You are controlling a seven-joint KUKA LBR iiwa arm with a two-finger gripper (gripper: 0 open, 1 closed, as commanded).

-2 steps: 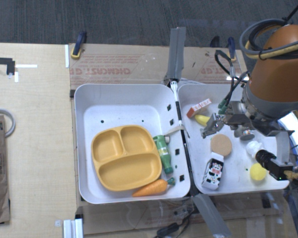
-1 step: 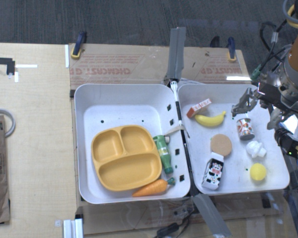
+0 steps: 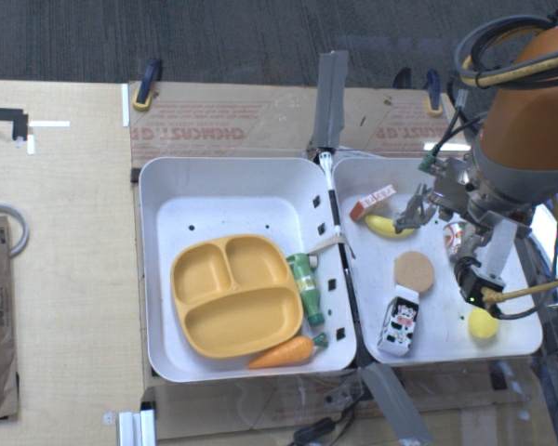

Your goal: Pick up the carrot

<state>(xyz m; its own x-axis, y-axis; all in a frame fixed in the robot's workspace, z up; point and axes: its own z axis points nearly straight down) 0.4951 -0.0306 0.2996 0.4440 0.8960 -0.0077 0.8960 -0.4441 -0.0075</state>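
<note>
At the front edge of the left bin [image 3: 158,249], the carrot [image 3: 284,352] is seen lying on its side, touching the front rim of the yellow divided plate [image 3: 237,294]. A green bottle [image 3: 308,288] is laid just beside the plate's right side. Well apart, over the right bin [image 3: 530,337], the gripper [image 3: 415,210] is held above the banana [image 3: 389,226]; whether its fingers are spread or pressed together cannot be told. A round cork coaster [image 3: 414,272], a cow-patterned carton [image 3: 400,321] and a lemon [image 3: 483,324] are found nearby.
</note>
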